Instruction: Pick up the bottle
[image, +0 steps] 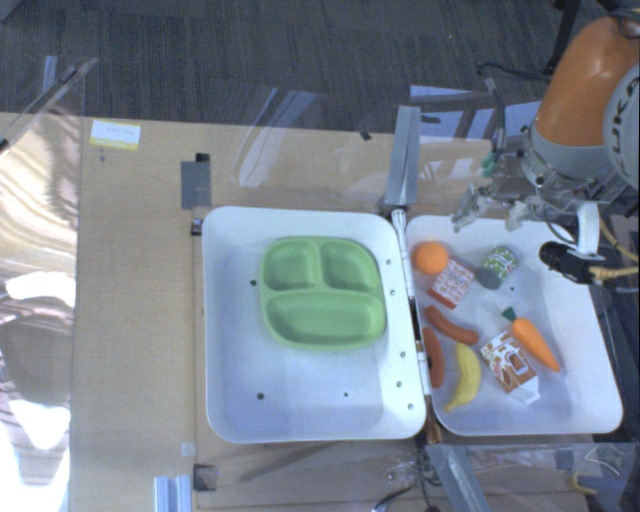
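The bottle (498, 265) is a small one with a green and white label and a grey cap, lying on its side in the upper middle of the right bin (590, 400). My gripper (497, 203) hangs over the far rim of that bin, just beyond the bottle and apart from it. The grey arm with its orange band (585, 75) comes in from the upper right. Nothing shows held in the gripper.
Close around the bottle lie an orange (431, 258), a small red and white carton (452, 283), two sausages (450, 325), a banana (464, 376), a carrot (535, 343) and another carton (508, 364). The left bin (230, 380) holds a green divided tray (322, 292).
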